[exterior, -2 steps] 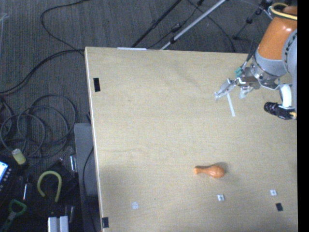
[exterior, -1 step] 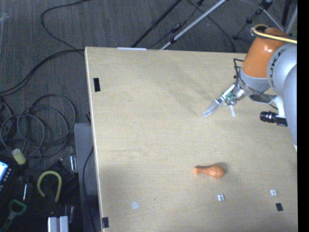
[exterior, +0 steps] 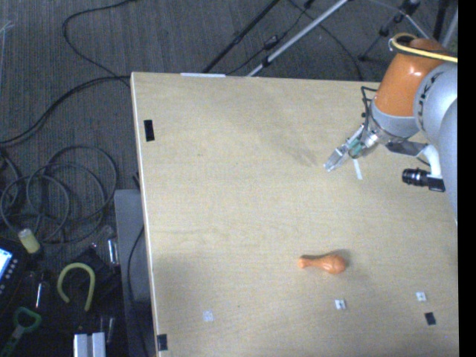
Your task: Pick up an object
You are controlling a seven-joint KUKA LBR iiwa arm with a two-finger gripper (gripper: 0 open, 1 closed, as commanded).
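Tabletop (exterior: 223, 199): pale wood surface over dark carpet. Claw (exterior: 343, 158) sits at 2 o'clock, fingers slightly parted, gripping nothing. Orange pear-shaped object (exterior: 324, 262) lies at 5 o'clock, well apart from claw, narrow end pointing left.

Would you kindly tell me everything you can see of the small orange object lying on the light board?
The orange object is small and pear- or drumstick-shaped: a rounded bulb at its right end narrowing to a thin neck that points left. Its surface looks smooth and slightly glossy, perhaps plastic or rubber, though that is uncertain. It lies on its side on the pale wooden board, in the lower right part of the view, casting a faint shadow. Nothing else touches it; the gripper hangs well apart, farther up the board.
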